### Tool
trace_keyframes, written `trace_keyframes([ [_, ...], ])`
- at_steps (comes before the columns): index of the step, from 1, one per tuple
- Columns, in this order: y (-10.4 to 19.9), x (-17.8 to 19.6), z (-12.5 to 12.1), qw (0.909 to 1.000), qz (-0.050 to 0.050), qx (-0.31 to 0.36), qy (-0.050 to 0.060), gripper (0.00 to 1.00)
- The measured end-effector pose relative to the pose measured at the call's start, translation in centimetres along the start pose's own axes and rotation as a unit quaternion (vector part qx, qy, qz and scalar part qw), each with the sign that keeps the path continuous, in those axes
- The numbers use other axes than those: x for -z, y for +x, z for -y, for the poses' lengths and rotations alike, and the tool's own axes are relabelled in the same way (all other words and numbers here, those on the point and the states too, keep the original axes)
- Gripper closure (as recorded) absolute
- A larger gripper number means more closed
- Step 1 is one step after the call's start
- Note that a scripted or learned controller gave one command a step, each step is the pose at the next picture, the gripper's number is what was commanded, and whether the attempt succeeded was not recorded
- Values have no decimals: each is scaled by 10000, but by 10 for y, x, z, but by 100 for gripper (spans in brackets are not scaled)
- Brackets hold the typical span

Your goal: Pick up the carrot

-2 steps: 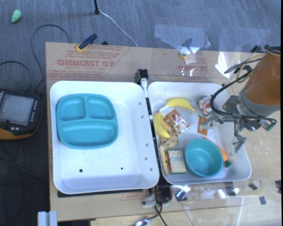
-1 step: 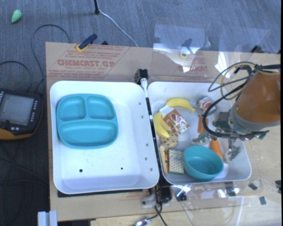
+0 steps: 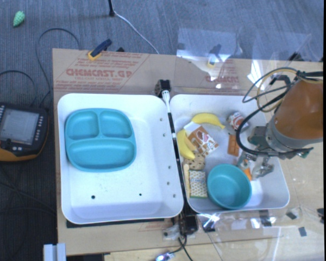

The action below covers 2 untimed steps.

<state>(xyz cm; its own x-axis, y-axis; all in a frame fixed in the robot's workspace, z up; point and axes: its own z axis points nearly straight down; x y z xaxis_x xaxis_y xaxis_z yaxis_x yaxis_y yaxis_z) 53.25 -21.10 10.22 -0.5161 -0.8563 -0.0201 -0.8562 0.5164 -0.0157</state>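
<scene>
The carrot (image 3: 233, 145) is a short orange piece lying in the right bin (image 3: 277, 197), between a snack bag and the arm. A small orange bit (image 3: 248, 173) also shows by the teal bowl's rim, under the gripper; I cannot tell whether it belongs to the carrot. My gripper (image 3: 255, 165) hangs low over the bin floor, just right of the carrot and above the bowl's right edge. Its two metal fingers (image 3: 265, 168) stand apart, open, with the orange bit roughly between them. The grey arm with its orange band (image 3: 301, 110) hides the bin's right side.
The right bin also holds a banana (image 3: 206, 118), a snack bag (image 3: 201, 141), a cracker packet (image 3: 196, 182), a teal bowl (image 3: 228, 186) and a small can (image 3: 236, 119). In the left bin (image 3: 87, 203) lies a blue divided plate (image 3: 100, 138). A pendant (image 3: 16, 130) sits far left.
</scene>
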Motion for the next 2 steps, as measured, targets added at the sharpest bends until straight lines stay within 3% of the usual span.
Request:
trace_keyframes([
  [1, -82, 72, -39, 10000, -46, -49, -12, 100],
  [2, -61, 134, -72, 9970, -72, 763, -68, 100],
])
